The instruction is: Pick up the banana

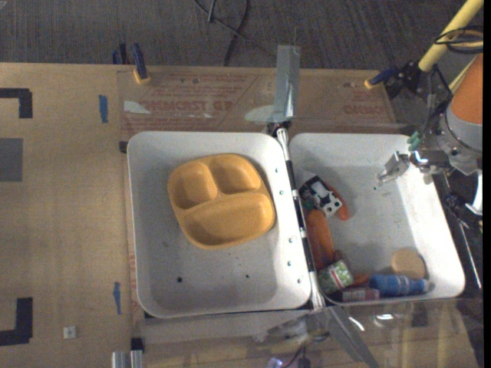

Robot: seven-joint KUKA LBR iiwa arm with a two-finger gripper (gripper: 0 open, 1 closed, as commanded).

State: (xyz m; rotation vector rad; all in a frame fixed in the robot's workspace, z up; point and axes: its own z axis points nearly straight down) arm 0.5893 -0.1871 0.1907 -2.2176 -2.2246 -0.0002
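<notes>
- Nearest the viewer, along the right bin's (383,222) front wall, a blue bottle (399,284) is laid on its side, beside a small green can (336,274) and a tan round piece (407,263).
- Behind them, a long orange item (320,236) and a black-and-white object (322,196) are crowded against the dividing wall (details too small to read).
- The banana cannot be told apart within this clutter.
- A glossy yellow-orange plate (221,200), moulded into three compartments, is set in the left bin (215,278).
- The gripper (387,173), grey metal, is held over the right bin's far corner; its opening cannot be made out, and nothing is seen in it.
- The arm (468,106) is cut off at the right.
</notes>
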